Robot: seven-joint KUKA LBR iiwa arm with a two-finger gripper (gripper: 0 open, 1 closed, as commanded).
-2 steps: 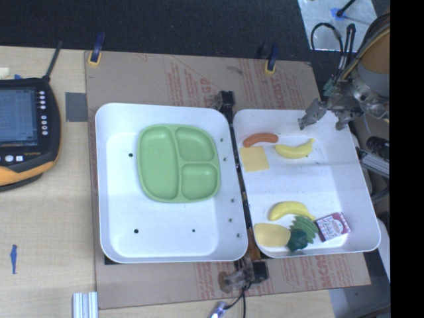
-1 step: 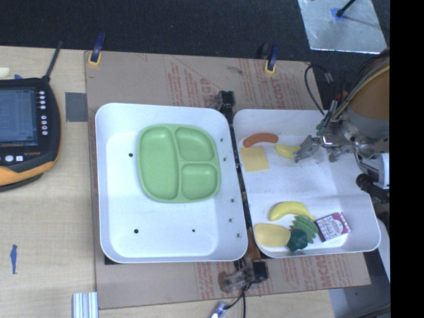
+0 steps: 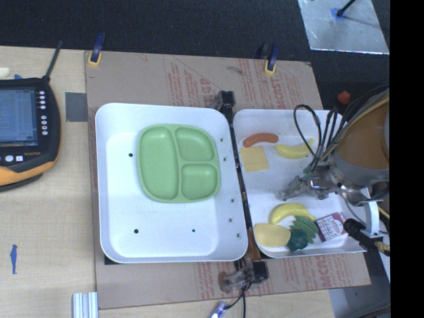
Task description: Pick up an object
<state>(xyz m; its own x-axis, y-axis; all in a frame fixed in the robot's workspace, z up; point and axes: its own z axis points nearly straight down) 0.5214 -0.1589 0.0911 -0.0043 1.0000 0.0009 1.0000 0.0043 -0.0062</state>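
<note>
I see two white bins: the left bin [image 3: 116,240] holds one green divided plate [image 3: 177,162]; the right bin [image 3: 265,121] holds two bananas [image 3: 291,211], one sausage [image 3: 260,138], one cheese slice [image 3: 254,158]. Cardboard print unreadable. Gripper [image 3: 289,192], fingers spread, empty, stands over open floor mid-bin.

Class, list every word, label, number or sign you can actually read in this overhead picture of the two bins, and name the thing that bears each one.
No text here can be read.
Cardboard sheet under the bins: rows of red print, too blurred to read.
Handheld control pendant: a lit screen and buttons, too small to read.
Small red and white packet in the right bin: printed markings, too small to read.
</note>
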